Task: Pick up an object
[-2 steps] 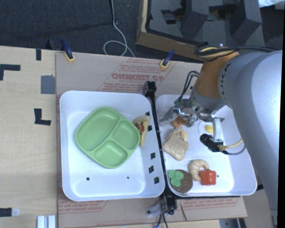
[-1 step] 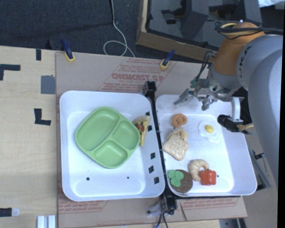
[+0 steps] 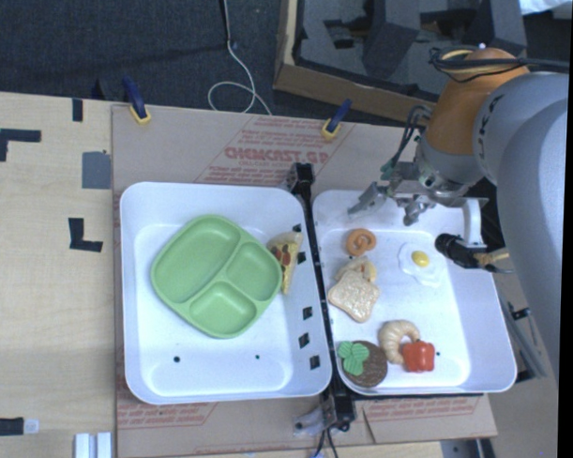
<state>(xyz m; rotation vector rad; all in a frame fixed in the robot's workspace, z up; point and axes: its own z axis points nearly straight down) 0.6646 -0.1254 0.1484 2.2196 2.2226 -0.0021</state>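
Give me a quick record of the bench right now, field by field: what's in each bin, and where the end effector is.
left bin: green plate, food piece at plate's right edge
right bin: pastry, egg, toast, croissant, red piece, brown disc
end effector: open, above right bin's far edge
held: nothing
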